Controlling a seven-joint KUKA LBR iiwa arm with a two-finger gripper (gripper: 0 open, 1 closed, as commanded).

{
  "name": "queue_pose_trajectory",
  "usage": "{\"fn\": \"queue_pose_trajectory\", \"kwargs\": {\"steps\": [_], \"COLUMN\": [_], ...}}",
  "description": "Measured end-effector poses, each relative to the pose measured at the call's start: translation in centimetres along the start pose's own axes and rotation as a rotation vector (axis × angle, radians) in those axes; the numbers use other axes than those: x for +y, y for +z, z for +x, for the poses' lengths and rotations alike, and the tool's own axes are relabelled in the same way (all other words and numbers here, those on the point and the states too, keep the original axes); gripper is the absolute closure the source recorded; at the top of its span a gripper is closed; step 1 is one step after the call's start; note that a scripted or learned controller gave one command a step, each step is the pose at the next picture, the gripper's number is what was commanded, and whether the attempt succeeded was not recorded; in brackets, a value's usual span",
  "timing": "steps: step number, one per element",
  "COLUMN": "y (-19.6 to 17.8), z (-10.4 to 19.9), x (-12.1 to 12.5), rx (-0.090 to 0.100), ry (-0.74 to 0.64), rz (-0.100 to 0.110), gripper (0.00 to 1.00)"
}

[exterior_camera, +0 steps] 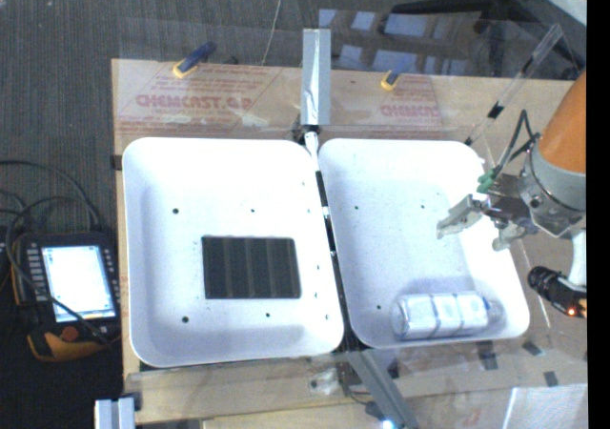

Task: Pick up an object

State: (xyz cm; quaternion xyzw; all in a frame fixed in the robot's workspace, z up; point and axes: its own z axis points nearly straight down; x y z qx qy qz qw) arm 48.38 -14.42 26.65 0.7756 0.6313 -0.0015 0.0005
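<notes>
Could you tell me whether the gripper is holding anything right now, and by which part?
Nothing: the gripper is open above the right bin, apart from the pack.

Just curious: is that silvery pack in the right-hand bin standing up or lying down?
Lying down. The silvery pack rests lengthwise on its side on the floor of the right bin, near the front edge.

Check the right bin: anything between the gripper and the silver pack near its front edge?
Nothing. In the camera view, only bare white floor of the right bin separates the gripper from the silver pack.
</notes>
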Motion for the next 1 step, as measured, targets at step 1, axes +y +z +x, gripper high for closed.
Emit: {"fn": "queue_pose_trajectory", "kwargs": {"steps": [1], "y": [-1.00], "z": [-2.72], "x": [0.58], "rx": [0.001], "ry": [-0.368], "rz": [-0.002], "gripper": [0.00]}}
